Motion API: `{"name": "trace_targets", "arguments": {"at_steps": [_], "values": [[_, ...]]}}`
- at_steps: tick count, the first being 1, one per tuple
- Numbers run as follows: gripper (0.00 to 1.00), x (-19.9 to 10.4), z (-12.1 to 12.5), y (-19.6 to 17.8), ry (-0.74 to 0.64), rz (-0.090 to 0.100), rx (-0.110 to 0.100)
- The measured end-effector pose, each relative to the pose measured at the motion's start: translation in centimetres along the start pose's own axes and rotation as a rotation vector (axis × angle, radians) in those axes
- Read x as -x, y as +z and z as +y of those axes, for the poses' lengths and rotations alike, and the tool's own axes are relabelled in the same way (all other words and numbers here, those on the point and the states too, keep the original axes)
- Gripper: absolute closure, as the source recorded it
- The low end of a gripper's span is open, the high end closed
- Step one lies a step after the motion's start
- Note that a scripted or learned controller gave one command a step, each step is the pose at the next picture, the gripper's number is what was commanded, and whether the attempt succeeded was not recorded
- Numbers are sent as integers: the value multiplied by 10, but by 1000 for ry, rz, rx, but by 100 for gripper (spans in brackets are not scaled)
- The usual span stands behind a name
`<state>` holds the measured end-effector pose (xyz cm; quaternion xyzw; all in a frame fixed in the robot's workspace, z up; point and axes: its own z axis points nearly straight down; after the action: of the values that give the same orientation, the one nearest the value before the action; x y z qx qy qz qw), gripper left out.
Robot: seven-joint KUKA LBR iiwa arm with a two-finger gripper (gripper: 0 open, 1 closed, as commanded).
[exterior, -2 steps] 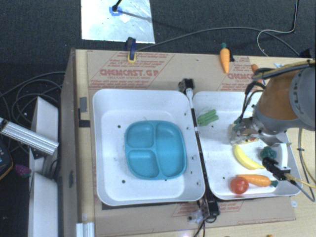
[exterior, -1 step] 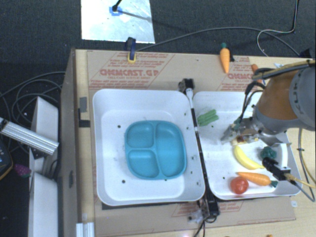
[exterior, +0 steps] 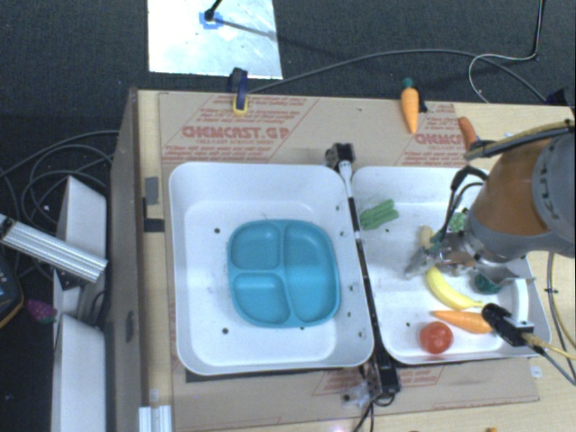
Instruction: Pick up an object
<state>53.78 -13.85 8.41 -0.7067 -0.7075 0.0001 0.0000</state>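
In the right bin (exterior: 396, 345) lie one yellow banana (exterior: 447, 289), one carrot (exterior: 463, 321), one red tomato (exterior: 436, 337) and one green piece (exterior: 379, 213). The left bin (exterior: 193, 241) holds one blue plate (exterior: 283, 272) with sections. The arm (exterior: 517, 196) leans down from the right, and its gripper (exterior: 423, 261) hangs low, just above the banana's top end. Its fingers are blurry, so I cannot tell how they stand. A teal thing (exterior: 487, 283) is half hidden.

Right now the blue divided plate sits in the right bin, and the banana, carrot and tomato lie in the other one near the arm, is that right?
Not quite. The camera view shows the blue divided plate in the left bin, not the right. The banana, carrot and tomato do lie in the other bin, the right one, near the arm.
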Motion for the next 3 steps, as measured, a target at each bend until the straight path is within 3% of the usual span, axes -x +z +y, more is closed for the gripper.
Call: {"name": "trace_targets", "arguments": {"at_steps": [1,2,3], "values": [[100,0,1,-11,-1,0,3],[100,-87,4,-101,-3,1,3],[0,-87,4,-101,-1,0,2]]}}
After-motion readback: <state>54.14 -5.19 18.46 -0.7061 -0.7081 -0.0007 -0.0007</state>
